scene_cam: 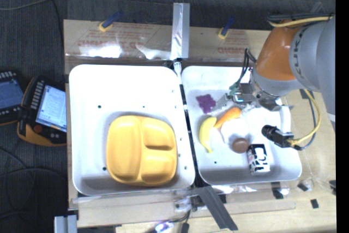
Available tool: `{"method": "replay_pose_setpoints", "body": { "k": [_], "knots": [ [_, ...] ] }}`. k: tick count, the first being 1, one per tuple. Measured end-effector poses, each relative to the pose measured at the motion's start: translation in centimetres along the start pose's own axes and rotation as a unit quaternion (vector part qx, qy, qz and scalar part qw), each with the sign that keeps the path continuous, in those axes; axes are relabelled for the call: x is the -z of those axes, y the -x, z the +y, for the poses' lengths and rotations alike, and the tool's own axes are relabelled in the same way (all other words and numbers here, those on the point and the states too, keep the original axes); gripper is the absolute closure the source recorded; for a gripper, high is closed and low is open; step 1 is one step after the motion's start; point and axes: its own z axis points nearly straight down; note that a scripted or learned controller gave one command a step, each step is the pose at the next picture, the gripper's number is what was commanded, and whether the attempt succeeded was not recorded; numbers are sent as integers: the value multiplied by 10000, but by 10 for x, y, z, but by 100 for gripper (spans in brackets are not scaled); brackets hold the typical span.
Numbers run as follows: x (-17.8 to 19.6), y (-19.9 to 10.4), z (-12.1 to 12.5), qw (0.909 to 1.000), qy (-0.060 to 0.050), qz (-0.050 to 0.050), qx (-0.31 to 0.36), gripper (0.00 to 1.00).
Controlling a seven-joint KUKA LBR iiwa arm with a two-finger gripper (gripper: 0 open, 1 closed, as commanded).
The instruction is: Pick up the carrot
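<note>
The big grey arm [305, 57] reached in from three o'clock over the right bin [294, 169]. The left bin [87, 84] held a yellow tray [142, 149] with three parts. In the right bin, a yellow banana [206, 132] lay at nine o'clock, touching the carrot [228, 116]. The carrot sat near the middle, tilted, with its top end just under the gripper [240, 102]. A purple thing [205, 101] lay at ten o'clock, a small brown ball [240, 144] at six o'clock, and a little black and white box [258, 159] beside it.

The carrot looked light, hard and a bit smooth, so it might slip. The thick middle seemed the best place to grab, away from the banana.

The wrist hid the pincer, so I cannot tell how it stood or if it touched the carrot.
</note>
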Motion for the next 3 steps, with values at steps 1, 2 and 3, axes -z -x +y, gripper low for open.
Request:
{"method": "replay_pose_setpoints", "body": {
  "k": [1, 2, 3],
  "knots": [
    [-39, 17, -14, 9998, 70, 0, 207, 0],
    [-31, 16, -12, 9997, 79, 18, 209, 100],
    [80, -56, 43, 10000, 8, -15, -81, 100]
  ]
}}
